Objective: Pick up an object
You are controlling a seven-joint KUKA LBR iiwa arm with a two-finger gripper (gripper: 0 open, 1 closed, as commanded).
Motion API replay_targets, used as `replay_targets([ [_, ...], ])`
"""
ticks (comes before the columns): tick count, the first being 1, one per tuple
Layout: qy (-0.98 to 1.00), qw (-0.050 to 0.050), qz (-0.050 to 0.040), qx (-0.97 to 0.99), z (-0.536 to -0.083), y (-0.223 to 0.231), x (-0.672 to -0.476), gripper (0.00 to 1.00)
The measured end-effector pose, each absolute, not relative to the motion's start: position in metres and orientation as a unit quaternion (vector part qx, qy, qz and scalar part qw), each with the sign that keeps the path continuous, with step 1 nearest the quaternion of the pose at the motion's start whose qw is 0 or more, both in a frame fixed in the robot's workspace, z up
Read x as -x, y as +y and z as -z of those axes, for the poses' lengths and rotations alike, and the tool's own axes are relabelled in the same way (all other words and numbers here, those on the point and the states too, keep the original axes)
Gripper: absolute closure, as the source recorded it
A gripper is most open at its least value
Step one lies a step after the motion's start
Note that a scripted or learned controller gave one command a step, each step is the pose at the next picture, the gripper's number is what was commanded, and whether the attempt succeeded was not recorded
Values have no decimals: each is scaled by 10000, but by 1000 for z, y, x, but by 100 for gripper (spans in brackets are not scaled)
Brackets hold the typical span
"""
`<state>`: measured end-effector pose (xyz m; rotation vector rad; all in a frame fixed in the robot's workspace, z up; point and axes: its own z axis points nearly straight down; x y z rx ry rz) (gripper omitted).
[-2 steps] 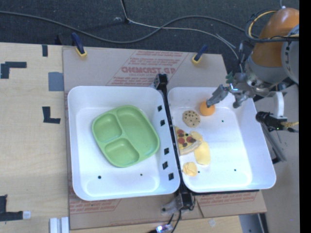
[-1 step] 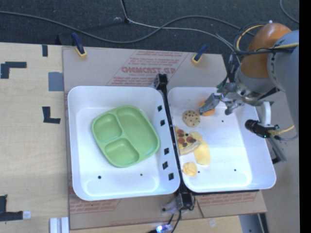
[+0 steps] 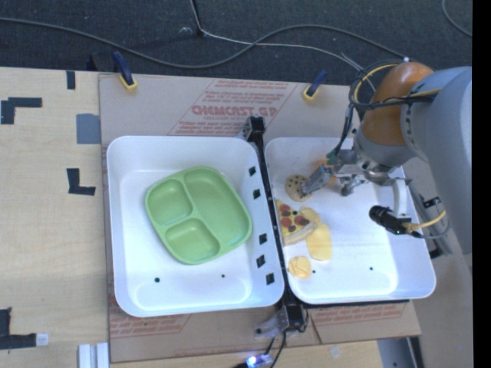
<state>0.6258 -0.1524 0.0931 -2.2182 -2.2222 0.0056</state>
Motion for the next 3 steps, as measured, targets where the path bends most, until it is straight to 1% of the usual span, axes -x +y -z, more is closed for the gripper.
replay_targets([
  [1,-7082,7,-9,7060,-105,-151,-626,100],
  [2,-7075,7,-2,7067,-144,-151,-626,100],
  [3,-7077,6,-2,7065,-201,-150,-619,100],
])
